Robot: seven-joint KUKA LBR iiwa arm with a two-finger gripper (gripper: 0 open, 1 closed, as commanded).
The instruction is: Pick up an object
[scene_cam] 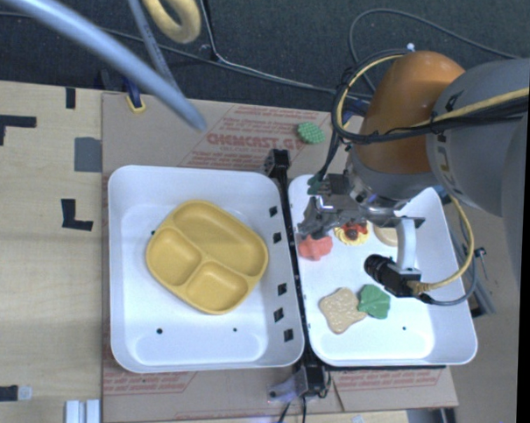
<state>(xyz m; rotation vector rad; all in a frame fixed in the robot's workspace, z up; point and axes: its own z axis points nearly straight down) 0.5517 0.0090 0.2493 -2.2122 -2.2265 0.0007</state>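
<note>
Now | hand [321, 224] over red toy [314, 246], grip unclear | cardboard [242, 135] reads "CHEMCAST" | yellow tray [207, 256] left bin [125, 209]

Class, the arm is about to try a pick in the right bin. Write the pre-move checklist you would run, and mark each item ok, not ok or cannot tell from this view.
1. Gripper is over the right bin, above its left part: ok.
2. A target lies under it: the pink piece sits right at the fingertips: ok.
3. Whether the pink piece is between the fingers: cannot tell.
4. Neighbours apart from the target: the tan piece and green piece lie nearer the bin's front, away from it: ok.
5. Red and yellow piece is partly hidden under the wrist, close by: cannot tell.
6. Yellow divided tray stays in the left bin, out of the way: ok.
</note>
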